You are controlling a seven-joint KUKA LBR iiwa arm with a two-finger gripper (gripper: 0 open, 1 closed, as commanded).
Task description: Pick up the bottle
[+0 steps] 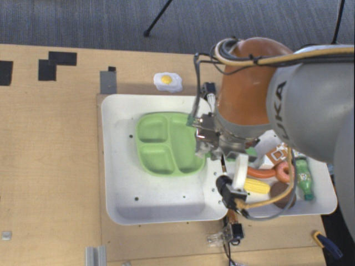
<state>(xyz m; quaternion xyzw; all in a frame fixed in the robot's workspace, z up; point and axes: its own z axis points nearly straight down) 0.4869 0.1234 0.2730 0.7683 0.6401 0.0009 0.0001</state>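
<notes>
- Overhead, the camera view takes in a pale wooden bench (50, 165) with dark grey carpet (83, 10) beyond its far edge, where thin black stand legs (164, 13) cross the floor.
- Black patches (55, 64) mark the bench near its far left corner, and a small grey block (108, 82) stands just off the left bin's far left corner.
- A toy fried egg (167, 82) lies on the bench just beyond the far edge of the left bin (155, 195).
- A green divided plate (163, 146) sits in the left bin, towards its right edge.
- The gripper (206, 146) hangs over the plate's right rim, by the wall between the two bins; the wrist hides it, so how far open it is cannot be told, and nothing is seen in its hold.
- The bottle (304, 179), green with a pale label, lies in the right bin (327, 203) along its right edge, well apart from the gripper.
- A yellow corn cob (256, 187), an orange carrot (265, 173) and an orange ring (284, 172) crowd the bin between the arm and the bottle.
</notes>
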